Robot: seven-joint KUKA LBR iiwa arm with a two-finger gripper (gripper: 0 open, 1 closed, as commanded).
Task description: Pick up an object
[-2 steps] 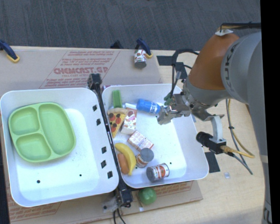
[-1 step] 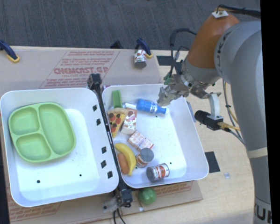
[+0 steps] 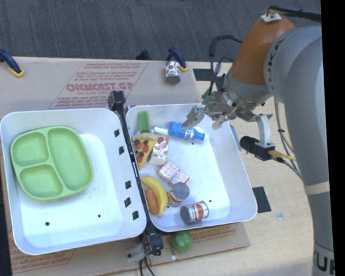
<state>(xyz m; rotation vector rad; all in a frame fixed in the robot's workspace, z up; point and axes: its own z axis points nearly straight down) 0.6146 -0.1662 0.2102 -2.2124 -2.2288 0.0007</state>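
Blue bottle (image 3: pixel 181 130), lying on its side with a white cap at one end, is seen near the far wall of the right bin (image 3: pixel 235 183). The gripper (image 3: pixel 203 117) is held spread just above its right end, one finger (image 3: pixel 190 117) angled toward the bottle; nothing is gripped between the fingers. Beside the bottle a green stick (image 3: pixel 143 121) and a pizza slice (image 3: pixel 142 149) are found, with a banana (image 3: pixel 154 193) and a can (image 3: pixel 194 212) nearer the front. A green divided plate (image 3: pixel 50 163) is set in the left bin (image 3: pixel 28 237).
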